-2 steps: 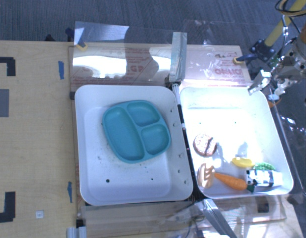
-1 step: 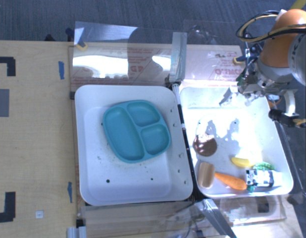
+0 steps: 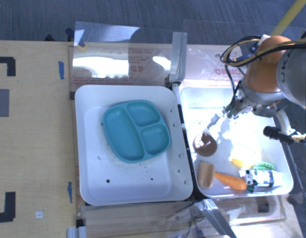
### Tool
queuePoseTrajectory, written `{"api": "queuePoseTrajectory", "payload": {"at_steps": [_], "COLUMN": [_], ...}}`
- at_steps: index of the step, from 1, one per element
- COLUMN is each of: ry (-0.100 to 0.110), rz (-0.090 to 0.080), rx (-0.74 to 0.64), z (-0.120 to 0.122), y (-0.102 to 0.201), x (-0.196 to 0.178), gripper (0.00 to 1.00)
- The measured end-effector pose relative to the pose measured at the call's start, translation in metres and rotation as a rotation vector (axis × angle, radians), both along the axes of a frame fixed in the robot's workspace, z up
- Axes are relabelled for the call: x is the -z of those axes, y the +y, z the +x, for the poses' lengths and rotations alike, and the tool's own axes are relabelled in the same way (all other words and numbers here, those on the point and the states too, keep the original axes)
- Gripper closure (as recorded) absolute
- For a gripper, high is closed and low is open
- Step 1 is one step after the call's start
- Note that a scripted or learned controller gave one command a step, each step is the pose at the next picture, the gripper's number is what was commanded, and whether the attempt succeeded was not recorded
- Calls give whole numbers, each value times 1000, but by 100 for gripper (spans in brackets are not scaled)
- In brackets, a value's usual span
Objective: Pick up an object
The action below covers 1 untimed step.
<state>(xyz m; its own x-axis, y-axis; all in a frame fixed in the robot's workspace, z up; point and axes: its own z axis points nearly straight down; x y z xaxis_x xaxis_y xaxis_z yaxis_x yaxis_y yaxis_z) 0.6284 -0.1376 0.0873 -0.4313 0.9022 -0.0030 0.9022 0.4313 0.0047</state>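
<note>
The grey arm with its orange band (image 3: 266, 68) reaches in from the right over the right-hand shallow white bin (image 3: 287, 182), and its pincer (image 3: 216, 119) hangs low near that bin's left side; whether the pincer is open or closed cannot be told here. Just below its tip lies a small round brown object (image 3: 205, 145), close to the pincer but not visibly held. Nearer the front wall, a tan cylindrical block (image 3: 206, 174) stands with its long axis running front to back. Beside it an orange toy carrot (image 3: 230, 181) lies flat, long axis across the bin and slightly slanted, narrow end toward the block. A white-and-green packet (image 3: 262, 177) sits at the carrot's right end. The left-hand white bin (image 3: 88, 148) holds a blue three-compartment plastic plate (image 3: 136, 130). Both bins rest on the pale wooden surface (image 3: 34, 133).
</note>
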Motion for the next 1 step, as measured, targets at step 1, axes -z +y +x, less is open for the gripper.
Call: {"api": "queuePoseTrajectory", "payload": {"at_steps": [1], "ry": [3], "rz": [0], "rx": [-129], "z": [-16], "y": [6], "x": [-17], "gripper": [0]}}
